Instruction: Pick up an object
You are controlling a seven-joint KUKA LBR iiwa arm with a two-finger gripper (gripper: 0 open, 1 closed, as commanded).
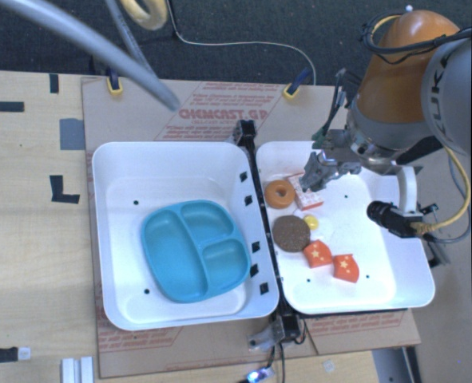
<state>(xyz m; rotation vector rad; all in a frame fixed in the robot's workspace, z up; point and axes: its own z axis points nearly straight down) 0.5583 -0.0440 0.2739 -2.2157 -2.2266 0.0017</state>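
Hanging low over the right bin (403,286), fingers (314,174) at its upper left, just above a small white-and-red packet (308,199). Packet directly below the tips, doughnut (279,193) just to its left, brown disc (291,233) nearer the camera. Opening of the fingers impossible to tell; nothing seen between them.

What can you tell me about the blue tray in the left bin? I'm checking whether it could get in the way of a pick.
The blue tray is a light blue, plastic-looking plate with rounded corners and three compartments, one long and two smaller. It lies flat and face up on the floor of the left bin, turned at a slant to the bin's walls. Nothing lies in its compartments, and nothing but the bin floor touches it.
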